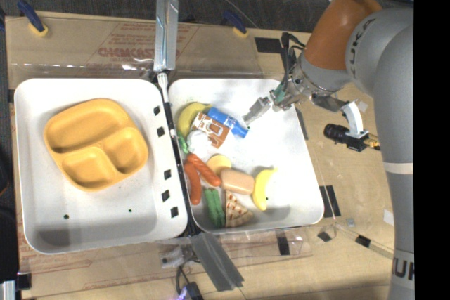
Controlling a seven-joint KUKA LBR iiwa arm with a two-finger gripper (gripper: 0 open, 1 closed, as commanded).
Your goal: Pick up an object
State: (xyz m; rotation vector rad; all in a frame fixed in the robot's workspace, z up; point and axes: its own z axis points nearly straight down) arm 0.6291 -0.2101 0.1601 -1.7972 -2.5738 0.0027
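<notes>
My gripper (254, 112) hangs over the upper middle of the right bin (295, 151), pointing down and to the left. Its tip is just right of a blue and white packet (230, 122), close to it; I cannot tell whether they touch. A brown and white carton (209, 128) lies against the packet's left end, beside a yellow banana-shaped toy (188, 116). Nothing shows held in the gripper.
Toy food lies along the right bin's lower left: red sausages (196, 176), a yellow round piece (219, 164), a peach block (238, 183), a small banana (261, 187), a green piece (213, 206) and a pizza slice (238, 209). A yellow divided plate (95, 142) sits in the left bin (35, 221).
</notes>
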